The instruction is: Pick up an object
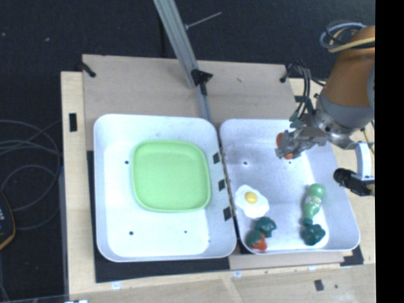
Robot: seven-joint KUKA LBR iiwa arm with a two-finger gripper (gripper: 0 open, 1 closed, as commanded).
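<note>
No readable text, label, brand, number or sign anywhere on the bench, bins, objects or arm.

A robotics lab, by the look of it — a plain wooden bench on dark floor, two white bins at frame centre, loose cables at left, a metal pole rising toward the top.

Tan bench, dark floor
</note>
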